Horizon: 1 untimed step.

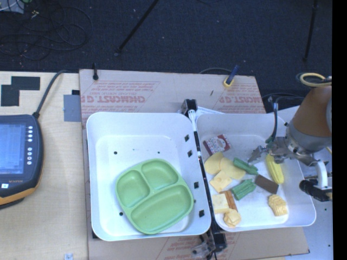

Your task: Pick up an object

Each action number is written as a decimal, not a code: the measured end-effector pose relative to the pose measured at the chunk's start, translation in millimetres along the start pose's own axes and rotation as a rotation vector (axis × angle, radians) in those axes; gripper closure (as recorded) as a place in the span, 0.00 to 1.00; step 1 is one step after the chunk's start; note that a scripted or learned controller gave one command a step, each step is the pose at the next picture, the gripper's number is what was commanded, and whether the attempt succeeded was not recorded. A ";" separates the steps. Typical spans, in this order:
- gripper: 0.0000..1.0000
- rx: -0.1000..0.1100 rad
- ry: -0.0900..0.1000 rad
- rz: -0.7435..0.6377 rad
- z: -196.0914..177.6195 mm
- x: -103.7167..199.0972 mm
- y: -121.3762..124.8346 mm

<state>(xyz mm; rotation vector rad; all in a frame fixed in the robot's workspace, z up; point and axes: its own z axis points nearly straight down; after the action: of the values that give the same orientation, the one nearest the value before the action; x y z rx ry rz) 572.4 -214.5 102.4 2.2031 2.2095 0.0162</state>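
Currently the arm [312,118] is reaching in from the right and hanging over the right bin [303,215], with the pincer [269,155] sitting low beside a yellow corn cob [275,170] at the bin's right side. Pincer opening: cannot tell, the metal parts are blurring together against the white floor, and nothing is visibly sitting between them.

Candidate object: the corn cob, lying roughly lengthwise front to back, just beside a dark brown block [266,184]. Judging by look, it is toy plastic food, so probably light, rigid and somewhat slick. Best hold would be across its narrow middle, closing on the long sides, since the ends are tapering.

Other items crowding the bin centre: green pieces [245,166], pale yellow cheese-like wedges [227,172], a second small yellow piece [277,205]. Risk: nudging the brown block while closing.

Left bin [103,140] is holding a green divided plate [154,195].
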 end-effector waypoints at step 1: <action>1.00 -0.002 0.003 0.004 -10.5 -0.3 -0.1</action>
<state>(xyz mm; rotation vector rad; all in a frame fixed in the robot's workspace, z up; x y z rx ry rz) 572.1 -214.8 112.8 2.2079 2.2054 0.0225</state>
